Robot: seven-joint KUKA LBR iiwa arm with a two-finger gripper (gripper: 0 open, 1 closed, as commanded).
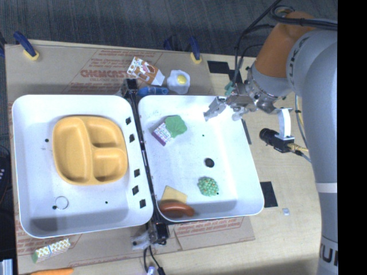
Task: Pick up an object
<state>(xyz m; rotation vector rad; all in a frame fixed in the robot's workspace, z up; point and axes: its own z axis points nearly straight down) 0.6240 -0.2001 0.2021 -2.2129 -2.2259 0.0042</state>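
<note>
Arm [309, 56] comes in from the right, orange band above the wrist, claw [225, 109] sitting over the far right corner of the right bin [246, 171]. Claw fingers are spread apart, nothing between them. Right bin contents: green lumpy object [175, 125] toward the far left part, touching a small white-and-purple box [161, 133] on its left side; small dark round spot [209, 163] near the middle; green knobbly ball [208, 186] nearer, right of centre; yellow wedge [174, 195] at the near left corner with a reddish-brown oblong item [176, 209] just beside it at the near rim. All of these are well apart from the claw; closest is the green lumpy object, left of and nearer than the claw. Left bin [34, 205] holds a yellow compartment tray [90, 149], lying flat, filling most of the middle; a faint ring mark [61, 202] sits near its near left corner. Outside the bins on the cardboard-covered surface [86, 67]: a small printed carton [140, 69], a blue item [152, 90] and a white-and-yellow round item [179, 81] beyond the far edge where the bins meet; a patterned packet [51, 250] off the near left. Blue clamps [26, 44] hold the cardboard at the far edge.
</note>
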